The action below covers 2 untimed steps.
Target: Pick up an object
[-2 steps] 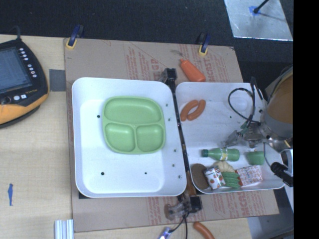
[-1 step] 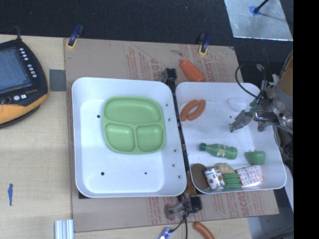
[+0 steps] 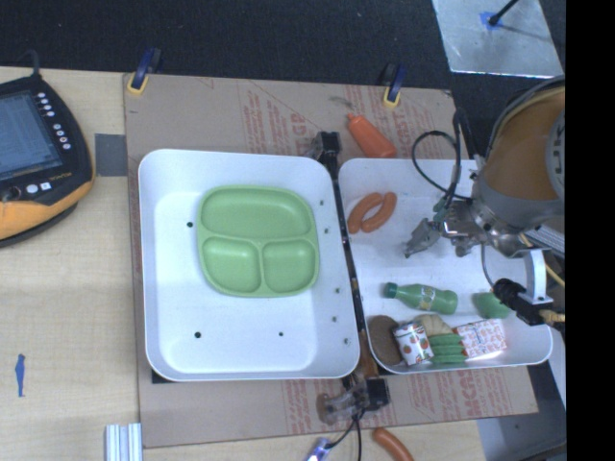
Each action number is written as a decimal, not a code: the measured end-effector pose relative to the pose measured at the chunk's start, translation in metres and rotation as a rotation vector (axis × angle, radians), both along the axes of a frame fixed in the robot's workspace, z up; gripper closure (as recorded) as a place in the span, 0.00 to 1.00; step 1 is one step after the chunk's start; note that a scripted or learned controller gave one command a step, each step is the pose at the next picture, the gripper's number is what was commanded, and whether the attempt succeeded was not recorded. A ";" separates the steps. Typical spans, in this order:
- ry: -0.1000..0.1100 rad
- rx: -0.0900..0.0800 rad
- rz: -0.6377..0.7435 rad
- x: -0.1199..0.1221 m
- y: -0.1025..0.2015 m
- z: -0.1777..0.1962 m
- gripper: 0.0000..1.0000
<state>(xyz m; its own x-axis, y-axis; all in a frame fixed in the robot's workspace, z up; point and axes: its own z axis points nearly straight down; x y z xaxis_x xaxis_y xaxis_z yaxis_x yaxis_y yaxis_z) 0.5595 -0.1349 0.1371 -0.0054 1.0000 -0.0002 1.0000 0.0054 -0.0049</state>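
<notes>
Hovering with jaws (image 3: 415, 248) apart, between sausage (image 3: 371, 211) and green bottle (image 3: 421, 297), gripping nothing.

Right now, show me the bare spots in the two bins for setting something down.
Left bin: bare floor rings the green divided plate, widest below it. Right bin: bare patch between the sausage ring and green bottle, beside the pincer. Crowded: the near edge, around the small can and packet.

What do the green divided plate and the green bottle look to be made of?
Green divided plate: probably matte moulded plastic, uniform colour with soft rounded dividers. Green bottle: likely glossy plastic, a toy by its look, with bright highlights along its side.
</notes>
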 end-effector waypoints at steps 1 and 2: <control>-0.001 0.000 0.000 -0.041 0.031 -0.032 0.00; -0.002 -0.001 0.001 -0.053 0.019 -0.045 0.00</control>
<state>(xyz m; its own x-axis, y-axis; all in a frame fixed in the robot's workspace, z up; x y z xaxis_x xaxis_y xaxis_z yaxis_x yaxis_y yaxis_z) 0.5065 -0.1156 0.0917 -0.0066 1.0000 -0.0009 1.0000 0.0066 -0.0025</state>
